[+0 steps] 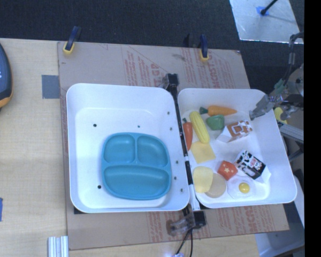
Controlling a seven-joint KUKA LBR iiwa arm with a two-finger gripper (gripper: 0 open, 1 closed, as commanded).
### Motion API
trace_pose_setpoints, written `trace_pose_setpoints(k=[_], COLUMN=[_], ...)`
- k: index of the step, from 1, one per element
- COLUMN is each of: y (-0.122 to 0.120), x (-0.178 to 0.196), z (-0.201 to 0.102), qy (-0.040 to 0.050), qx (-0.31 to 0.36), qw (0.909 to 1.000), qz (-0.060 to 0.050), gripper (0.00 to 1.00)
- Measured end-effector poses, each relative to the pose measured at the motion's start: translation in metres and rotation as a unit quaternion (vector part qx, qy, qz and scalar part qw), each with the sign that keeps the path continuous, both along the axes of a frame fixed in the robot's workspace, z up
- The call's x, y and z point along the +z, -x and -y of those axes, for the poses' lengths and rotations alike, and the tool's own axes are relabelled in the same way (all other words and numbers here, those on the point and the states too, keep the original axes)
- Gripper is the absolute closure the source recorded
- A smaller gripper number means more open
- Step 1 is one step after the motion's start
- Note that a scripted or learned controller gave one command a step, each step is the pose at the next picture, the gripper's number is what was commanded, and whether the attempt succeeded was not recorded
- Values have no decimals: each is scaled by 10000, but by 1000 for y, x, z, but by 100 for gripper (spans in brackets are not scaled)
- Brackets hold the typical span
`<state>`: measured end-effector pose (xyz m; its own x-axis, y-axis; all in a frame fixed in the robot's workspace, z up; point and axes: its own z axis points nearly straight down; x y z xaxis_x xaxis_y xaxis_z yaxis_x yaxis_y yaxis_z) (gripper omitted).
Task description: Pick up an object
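Dark carpet lies beyond a pale wooden tabletop (27, 159) on which a cardboard sheet carries two shallow white bins side by side. From the camera view above, the left bin (80, 103) holds a blue divided plate (136, 166). The right bin (275, 143) holds the clutter of toy food: an orange carrot (221, 110) at the far side, a green piece (215, 122), a yellow corn cob (198, 126) lying lengthwise from far to near, a small orange-and-white carton (238, 129), a black-and-white carton (250, 165), and a fried egg (243, 187) at the near side.

The gripper (258, 110) reaches in at the far right corner of the right bin, its tip slanting down toward the left. Whether it is parted or closed cannot be told at this size, and nothing shows in its grasp. The orange-and-white carton lies just left and nearer, the closest thing to the tip; I judge it the likeliest target, needing a short move left and down.
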<state>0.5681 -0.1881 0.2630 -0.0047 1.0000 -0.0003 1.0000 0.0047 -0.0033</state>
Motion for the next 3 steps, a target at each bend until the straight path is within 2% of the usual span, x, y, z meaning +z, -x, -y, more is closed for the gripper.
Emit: trace_pose_setpoints(k=[1,2,3], y=[-11,61,85], x=[-86,-159,-171], z=[-73,-81,-71], qy=[-17,2,-4], qx=[35,2,-7], qw=[10000,10000,10000], qz=[-35,16,-3], gripper=[0,0,0])
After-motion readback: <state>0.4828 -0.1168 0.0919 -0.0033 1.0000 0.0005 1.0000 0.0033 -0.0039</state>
